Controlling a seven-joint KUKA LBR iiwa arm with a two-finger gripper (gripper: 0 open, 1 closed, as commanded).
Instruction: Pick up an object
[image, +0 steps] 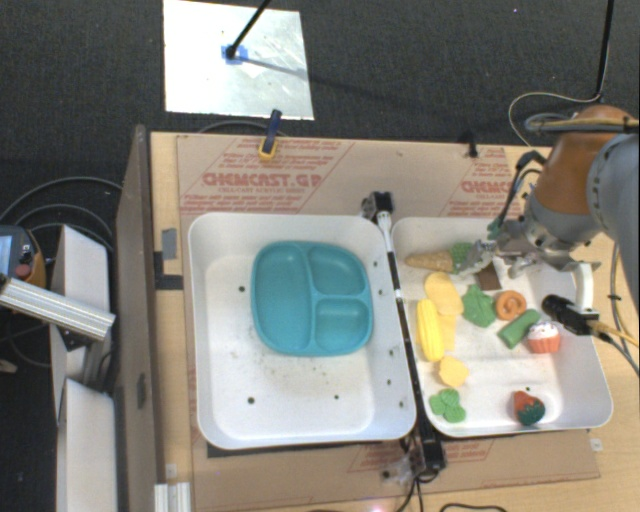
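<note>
On the table (250, 165), which was covered with a brown cardboard sheet, two shallow white bins stood side by side. The left bin (220, 400) carried a teal plate (310, 298) with three compartments, lying near the middle of the bin. The right bin (585, 395) carried a group of small toy foods. A pale cone (428, 261) lay near the upper left corner of this bin, with a green leafy piece (462, 256) touching its wide end. Below them lay a yellow rounded piece (441, 293), a yellow corn cob (429, 330) close to the left wall, and a smaller yellow piece (453, 373). A green piece (479, 306) lay beside an orange ring (511, 304), and a green cylinder (518, 329) lay just beside a cupcake (544, 339) with a pink base. Near the front wall lay a small green broccoli piece (448, 405) and a red strawberry (529, 406).

The arm (585, 180) reached in from the right, over the upper right part of the right bin. The hand (505, 258) hung low there, just beside the green leafy piece and above a small brown piece (487, 277). I cannot tell how far the hand was open, and nothing could be seen between its parts. A black and white part (570, 312) was standing out near the cupcake.
</note>
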